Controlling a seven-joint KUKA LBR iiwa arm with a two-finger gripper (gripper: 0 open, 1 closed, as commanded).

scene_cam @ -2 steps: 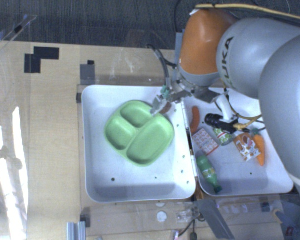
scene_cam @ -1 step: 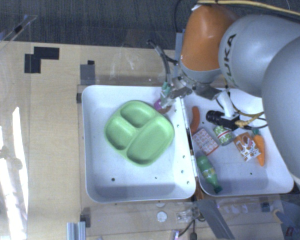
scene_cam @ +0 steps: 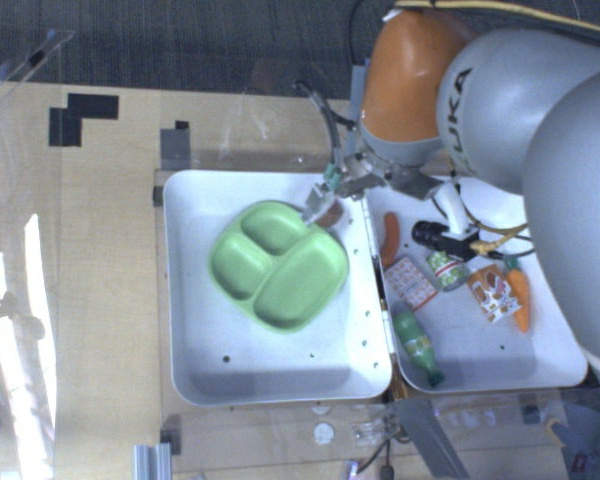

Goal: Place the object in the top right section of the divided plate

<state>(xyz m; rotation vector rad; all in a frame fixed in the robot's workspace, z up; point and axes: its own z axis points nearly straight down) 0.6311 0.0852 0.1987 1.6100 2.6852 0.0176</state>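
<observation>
Look to the centre of the frame, just above the middle: the gripper (scene_cam: 323,208) hangs over the upper right rim of the green divided plate (scene_cam: 280,265), and a small brownish object (scene_cam: 327,217) sits at its tip. That object is too small and too blurred for you to make out its long axis or which way it points; you can only see a dark brown spot pressed against the lower right of the finger ends, at the plate's edge nearest the seam between the two bins. Whether it is truly between the fingers or merely beside them you cannot tell, and you cannot tell whether the gripper is parted or closed. The plate lies tilted in the left bin (scene_cam: 195,358), its large section toward the lower right and its two smaller sections toward the upper left. The arm (scene_cam: 500,78) comes down from the upper right of the frame, its orange band (scene_cam: 405,68) above the gripper. In the right bin (scene_cam: 480,373) you see an orange sausage-shaped item (scene_cam: 390,238) near the dividing wall, a patterned packet (scene_cam: 411,282), a green bottle (scene_cam: 416,342) lying slantwise toward the lower edge, a small can (scene_cam: 445,268), a carton (scene_cam: 493,294) and a carrot (scene_cam: 521,298) at the right.
</observation>
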